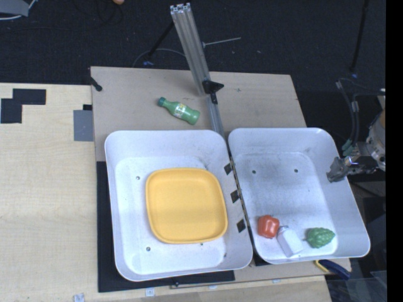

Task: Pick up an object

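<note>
Three small things lie near the front edge of the right bin (pixel 277 150): a red pepper (pixel 268 226), a white block (pixel 289 241) and a green leafy lump (pixel 320 236). My gripper (pixel 338 170) hangs at the right rim of that bin, well behind and to the right of them, and touches none of them. It is small and dark against the background. A yellow square plate (pixel 186 204) rests flat in the left bin (pixel 126 156).
A green bottle (pixel 179 110) lies on its side on the bench behind the left bin. A slanted metal rail (pixel 196 49) rises from behind the gap between the bins. Black clips (pixel 233 195) sit along the shared wall.
</note>
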